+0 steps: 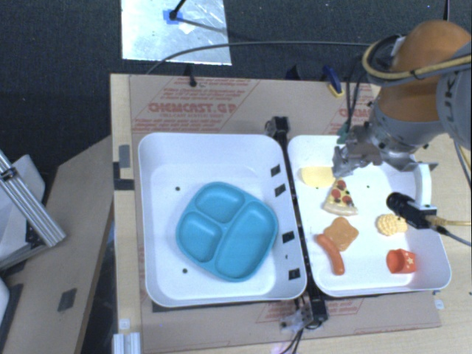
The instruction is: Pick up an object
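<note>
One fixed camera looks down at a slant from above the bench point(221, 98), from its near side. It sees both white bins: left bin point(158, 220), right bin point(428, 260).

I read glossy white plastic bins point(221, 147), a smooth matt blue plastic tray point(226, 230), brown paper-covered bench point(199, 105), and a crinkled shiny foil sheet point(173, 21).

Gripper point(344, 161) hovers low over the right bin point(435, 271), just above the pizza slice point(340, 197); yellow piece point(317, 176) to the slice's left, sausage point(331, 253) below it; blue tray point(226, 230) in the left bin point(158, 198)
</note>
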Tool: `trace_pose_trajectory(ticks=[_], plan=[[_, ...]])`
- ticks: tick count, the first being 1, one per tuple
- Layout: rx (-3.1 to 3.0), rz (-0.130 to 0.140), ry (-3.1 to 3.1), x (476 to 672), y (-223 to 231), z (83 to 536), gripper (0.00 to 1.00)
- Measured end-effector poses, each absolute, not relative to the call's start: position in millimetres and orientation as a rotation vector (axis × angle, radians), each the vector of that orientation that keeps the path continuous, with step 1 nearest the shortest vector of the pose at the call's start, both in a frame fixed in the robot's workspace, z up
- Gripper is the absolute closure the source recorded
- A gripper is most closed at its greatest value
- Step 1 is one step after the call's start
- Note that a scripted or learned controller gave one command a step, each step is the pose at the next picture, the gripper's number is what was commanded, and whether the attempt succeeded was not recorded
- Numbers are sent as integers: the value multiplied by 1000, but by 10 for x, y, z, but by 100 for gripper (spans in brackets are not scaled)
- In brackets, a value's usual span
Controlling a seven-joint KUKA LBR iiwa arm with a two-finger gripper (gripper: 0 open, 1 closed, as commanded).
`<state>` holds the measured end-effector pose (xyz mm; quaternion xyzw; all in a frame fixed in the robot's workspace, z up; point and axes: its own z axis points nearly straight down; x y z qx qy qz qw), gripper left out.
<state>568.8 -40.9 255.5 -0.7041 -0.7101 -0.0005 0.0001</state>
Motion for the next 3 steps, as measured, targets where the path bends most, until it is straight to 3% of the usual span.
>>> trace_pose_trajectory(ticks=[3], plan=[[-2210, -4, -2232, 5624, 1059, 2371, 100]])
